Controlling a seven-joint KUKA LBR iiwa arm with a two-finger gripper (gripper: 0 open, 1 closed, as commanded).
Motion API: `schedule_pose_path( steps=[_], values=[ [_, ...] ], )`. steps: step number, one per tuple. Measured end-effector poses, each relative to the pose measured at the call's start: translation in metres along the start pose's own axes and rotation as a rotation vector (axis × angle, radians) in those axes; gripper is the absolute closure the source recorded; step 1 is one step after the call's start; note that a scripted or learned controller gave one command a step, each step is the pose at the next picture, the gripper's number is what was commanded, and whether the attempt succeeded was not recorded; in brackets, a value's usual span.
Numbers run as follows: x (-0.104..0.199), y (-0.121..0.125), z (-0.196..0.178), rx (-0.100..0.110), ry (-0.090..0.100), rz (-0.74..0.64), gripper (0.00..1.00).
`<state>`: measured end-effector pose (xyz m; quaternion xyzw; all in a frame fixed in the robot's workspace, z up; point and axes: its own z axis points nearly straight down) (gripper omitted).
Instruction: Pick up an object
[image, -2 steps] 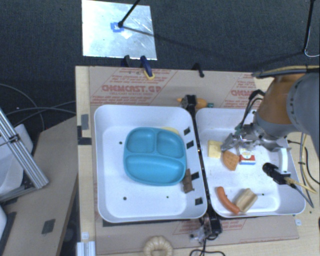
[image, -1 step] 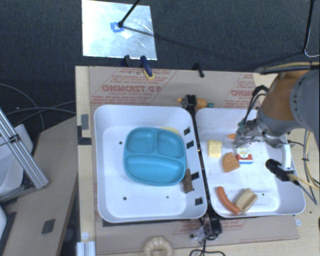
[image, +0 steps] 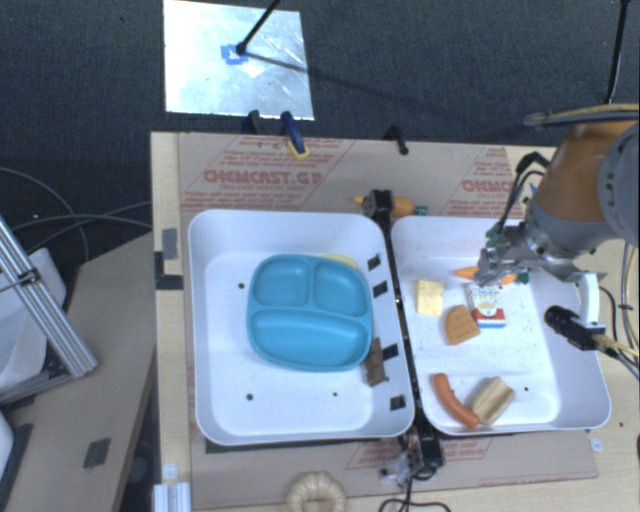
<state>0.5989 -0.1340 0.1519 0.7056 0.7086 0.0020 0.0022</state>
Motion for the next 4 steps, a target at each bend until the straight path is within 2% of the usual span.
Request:
schedule_pose_path(
  steps=[1,2,4],
  values=[
    [-0.001,-0.003,-0.064,-0.002,-0.001,-0.001,1.0],
    [-0.001,-0.002,-0.073,0.002,0.0,-0.001,1.0],
    [0.09,0.043,-0.063,0.002,0.002,-0.006,1.0]
  ],
)
